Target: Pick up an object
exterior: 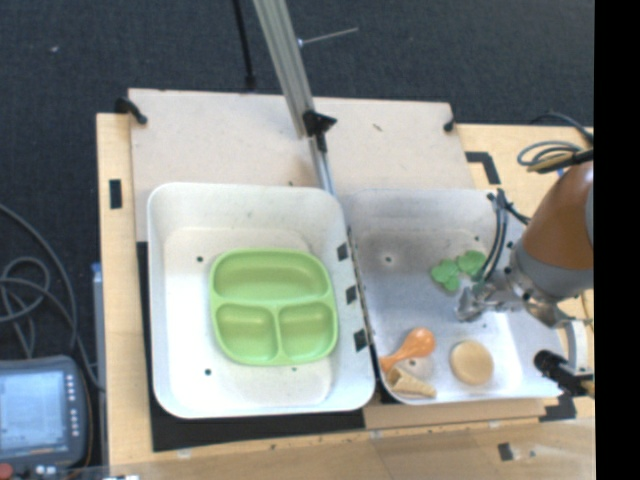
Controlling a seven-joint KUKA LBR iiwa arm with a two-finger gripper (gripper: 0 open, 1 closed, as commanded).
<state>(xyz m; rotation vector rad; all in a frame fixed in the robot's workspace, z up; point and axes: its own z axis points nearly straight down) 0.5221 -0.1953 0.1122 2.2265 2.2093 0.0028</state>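
Cone (412,380), orange spoon (412,346) and round biscuit (472,362) lie along the right bin's (400,213) front edge. Gripper (473,299) sits low, touching the green leaf (456,270), apparently the target; jaw state cannot be told.

arm (562,230): reaches in from right | jaws: low, state unclear

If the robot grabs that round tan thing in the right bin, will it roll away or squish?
The round tan thing looks like a flattish disc lying flat, so it would probably slide, not roll. It looks like a small toy, so likely light. Whether it squishes cannot be told. The gripper sits nearer the green leafy piece.
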